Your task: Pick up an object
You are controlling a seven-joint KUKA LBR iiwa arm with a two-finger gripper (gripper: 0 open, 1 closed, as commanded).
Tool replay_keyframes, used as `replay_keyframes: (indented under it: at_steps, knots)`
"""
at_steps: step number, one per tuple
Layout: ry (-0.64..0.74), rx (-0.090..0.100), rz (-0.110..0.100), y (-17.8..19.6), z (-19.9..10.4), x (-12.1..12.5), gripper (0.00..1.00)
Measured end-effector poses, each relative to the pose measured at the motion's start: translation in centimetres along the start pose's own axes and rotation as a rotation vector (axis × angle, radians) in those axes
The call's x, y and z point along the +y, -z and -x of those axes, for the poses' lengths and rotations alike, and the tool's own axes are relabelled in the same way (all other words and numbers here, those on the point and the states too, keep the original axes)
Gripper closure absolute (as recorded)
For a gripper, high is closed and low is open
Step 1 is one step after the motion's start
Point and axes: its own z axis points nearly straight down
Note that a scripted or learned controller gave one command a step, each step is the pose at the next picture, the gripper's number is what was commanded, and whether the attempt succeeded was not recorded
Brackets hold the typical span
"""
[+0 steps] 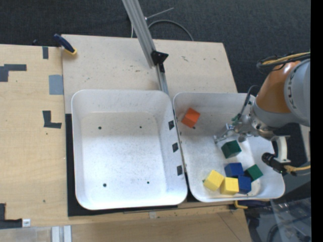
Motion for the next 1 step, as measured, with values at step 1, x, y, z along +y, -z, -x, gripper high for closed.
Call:
replay_keyframes:
  at_steps: [1]
  knots:
    - [0.001,0.0,0.005,1.33,-0.03,0.15,1.0]
